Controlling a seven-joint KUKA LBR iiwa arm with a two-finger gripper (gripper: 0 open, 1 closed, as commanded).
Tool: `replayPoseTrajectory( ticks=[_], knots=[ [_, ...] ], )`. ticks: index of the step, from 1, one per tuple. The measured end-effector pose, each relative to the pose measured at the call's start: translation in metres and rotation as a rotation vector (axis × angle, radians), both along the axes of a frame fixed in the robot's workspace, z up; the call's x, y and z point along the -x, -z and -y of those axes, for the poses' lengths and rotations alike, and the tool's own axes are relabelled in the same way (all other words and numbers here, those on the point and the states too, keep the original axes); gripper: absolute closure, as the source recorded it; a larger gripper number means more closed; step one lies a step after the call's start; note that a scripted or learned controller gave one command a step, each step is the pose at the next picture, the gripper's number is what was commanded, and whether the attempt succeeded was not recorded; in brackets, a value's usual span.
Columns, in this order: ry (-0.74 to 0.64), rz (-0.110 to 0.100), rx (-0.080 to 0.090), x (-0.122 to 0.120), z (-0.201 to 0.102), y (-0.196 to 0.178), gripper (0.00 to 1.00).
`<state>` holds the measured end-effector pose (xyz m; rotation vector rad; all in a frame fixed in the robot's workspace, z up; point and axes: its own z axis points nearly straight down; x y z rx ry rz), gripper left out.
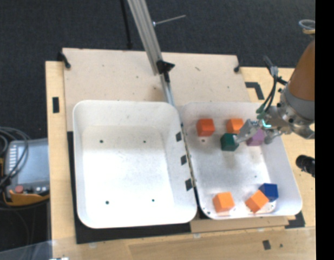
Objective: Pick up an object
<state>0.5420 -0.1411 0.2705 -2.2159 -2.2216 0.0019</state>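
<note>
We took the right bin (288,172) as our landmark. The arm (303,85) reached over that bin's far right corner, and its end effector (252,131) hung low over the bin's far side. We could not tell whether it was apart or together, since the metal parts blurred into the blocks beneath them. A purple block (257,138) sat directly at the end effector, partly covered by it, but we could not confirm it was held.

Just left of the end effector, on the bin's far side, lay a dark green block (228,142), very near or touching the tip. Behind it, closer to the bin's far rim, sat an orange block (205,127) and a second orange block (235,125), the second partly hidden by the end effector. Along the bin's near rim we saw a third orange block (223,201), a fourth orange block (257,201), and a blue block (269,190) touching that fourth one at the near right corner.

The left bin (129,164) adjoined the right bin's left wall on the worktop (102,69). An aluminium post (148,31) rose behind the two bins. We could read no brand, label or writing anywhere.
</note>
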Motion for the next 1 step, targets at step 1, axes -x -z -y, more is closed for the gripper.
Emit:
replayPoseTrajectory(
  ticks=[1],
  knots=[
    [0.001, 0.005, 0.001, -0.0008, 0.0000, -0.0021, 0.00]
  ],
)
